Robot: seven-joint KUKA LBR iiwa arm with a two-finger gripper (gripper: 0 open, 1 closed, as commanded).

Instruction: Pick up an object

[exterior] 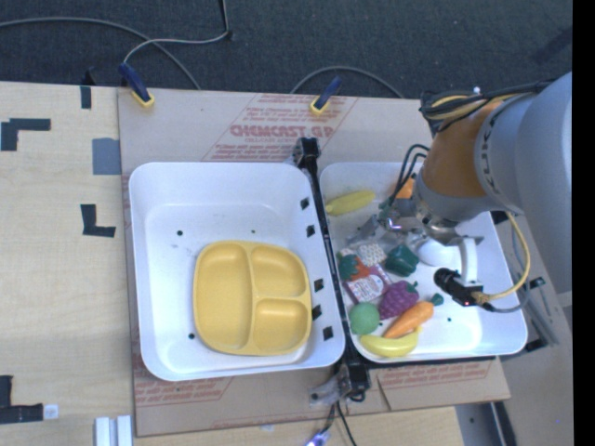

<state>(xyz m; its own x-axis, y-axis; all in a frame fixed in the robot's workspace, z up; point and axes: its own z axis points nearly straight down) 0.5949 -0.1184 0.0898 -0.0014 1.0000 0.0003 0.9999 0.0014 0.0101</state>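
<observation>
The right bin (483, 342) holds several toy foods: a yellow corn piece (350, 202), a purple grape bunch (398, 297), an orange carrot (410, 319), a green ball (364, 319), a yellow banana (390, 345) and a dark green piece (402, 260). My gripper (398, 219) reaches down into the upper middle of this bin, just right of the corn and above the dark green piece. The wrist hides its fingers.
The left bin (158, 193) carries a yellow divided plate (251, 297). A black divider (318, 240) separates the bins. Cables run along the arm's right side and across the dark floor at the back. Two clamps (325, 96) hold the cardboard.
</observation>
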